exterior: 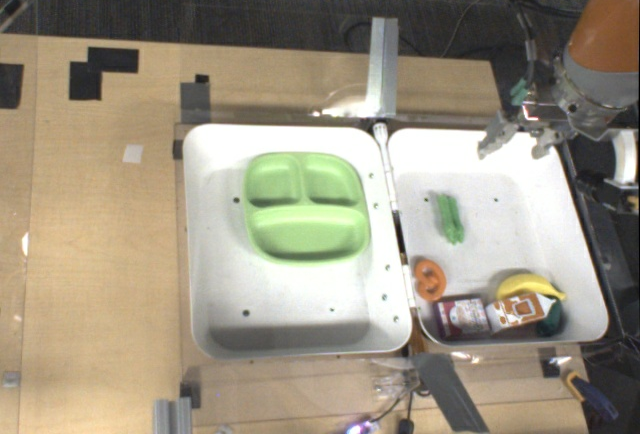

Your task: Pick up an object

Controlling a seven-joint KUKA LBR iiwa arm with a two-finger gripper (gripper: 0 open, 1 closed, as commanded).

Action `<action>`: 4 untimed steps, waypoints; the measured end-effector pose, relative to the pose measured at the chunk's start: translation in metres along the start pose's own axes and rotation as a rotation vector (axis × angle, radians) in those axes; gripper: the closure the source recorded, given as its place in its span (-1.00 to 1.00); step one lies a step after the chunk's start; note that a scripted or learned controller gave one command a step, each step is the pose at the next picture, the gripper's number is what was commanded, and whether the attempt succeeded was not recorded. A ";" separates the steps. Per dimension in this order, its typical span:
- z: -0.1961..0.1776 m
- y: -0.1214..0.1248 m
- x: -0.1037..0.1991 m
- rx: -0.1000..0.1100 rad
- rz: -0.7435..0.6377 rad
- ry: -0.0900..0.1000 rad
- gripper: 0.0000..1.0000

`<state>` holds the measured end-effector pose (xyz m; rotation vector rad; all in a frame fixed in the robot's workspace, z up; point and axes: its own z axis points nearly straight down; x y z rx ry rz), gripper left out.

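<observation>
Green pod (449, 218) alone mid-bin, banana (530, 286), carton (483, 315) nearby

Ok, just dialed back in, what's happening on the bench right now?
The grey arm's gripper hovers over the far edge of the right white bin, jaws spread, holding nothing. In that bin lie a green pea pod, an orange pretzel-shaped toy, a yellow banana and a dark juice carton. The left white bin holds a green sectioned plate.

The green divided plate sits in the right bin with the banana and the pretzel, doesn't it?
Not quite. The camera view shows the green divided plate alone in the left bin. The banana and pretzel lie in the right bin.
</observation>
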<state>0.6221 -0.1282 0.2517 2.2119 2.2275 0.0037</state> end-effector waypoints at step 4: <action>0.065 0.039 0.070 -0.003 -0.071 0.000 1.00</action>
